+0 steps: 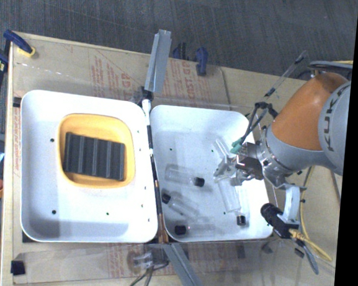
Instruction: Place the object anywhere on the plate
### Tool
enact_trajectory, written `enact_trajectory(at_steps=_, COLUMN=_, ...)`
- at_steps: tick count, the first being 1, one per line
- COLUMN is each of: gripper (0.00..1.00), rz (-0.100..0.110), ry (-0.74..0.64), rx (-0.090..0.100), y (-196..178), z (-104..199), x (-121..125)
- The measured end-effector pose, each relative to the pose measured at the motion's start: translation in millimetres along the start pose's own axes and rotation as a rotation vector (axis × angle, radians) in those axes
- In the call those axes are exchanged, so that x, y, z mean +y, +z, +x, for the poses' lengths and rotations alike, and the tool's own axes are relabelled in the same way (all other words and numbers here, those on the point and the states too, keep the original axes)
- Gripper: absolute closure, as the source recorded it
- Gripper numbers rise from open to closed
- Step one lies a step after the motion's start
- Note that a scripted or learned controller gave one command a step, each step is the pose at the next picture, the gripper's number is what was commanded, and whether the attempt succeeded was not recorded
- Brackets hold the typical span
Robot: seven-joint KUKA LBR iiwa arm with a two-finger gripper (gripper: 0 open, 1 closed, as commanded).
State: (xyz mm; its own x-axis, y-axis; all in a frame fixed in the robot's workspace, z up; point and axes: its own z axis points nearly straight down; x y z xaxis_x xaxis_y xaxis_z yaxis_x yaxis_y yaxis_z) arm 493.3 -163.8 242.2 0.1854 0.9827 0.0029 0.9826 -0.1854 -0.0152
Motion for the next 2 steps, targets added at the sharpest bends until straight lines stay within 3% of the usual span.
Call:
enact_trajectory(at_steps=1, gripper=1.00, rz=-0.010, ry=-0.119, rx=-0.003, y=39, z=69, x=45)
enact_trajectory(at_steps=2, gripper=1.00, rz=-0.012, ry=-0.378, rx=-0.006, y=51, z=131, x=58)
